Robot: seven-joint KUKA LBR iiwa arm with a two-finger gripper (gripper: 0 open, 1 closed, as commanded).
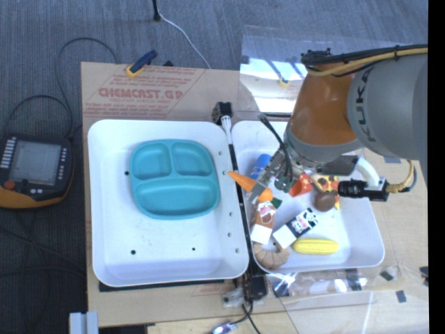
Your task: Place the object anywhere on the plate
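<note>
A blue plate (174, 178) with three compartments lies in the left white bin (111, 256), with nothing on it. My gripper (270, 178) hangs low over the left part of the right bin (365, 245), under the grey and orange wrist. Its tip is among the toy pieces, beside an orange carrot-like piece (243, 181) that lies against the divider between the bins. A blue piece (262, 163) sits just behind the gripper. The arm hides what lies directly beneath it.
The right bin holds several toys: a yellow corn cob (316, 245), a brown ball (325, 201), a red-orange piece (304, 185), a black-and-white block (302, 221) and a tan ring (271, 257). A pendant (33, 169) lies off the bench at left.
</note>
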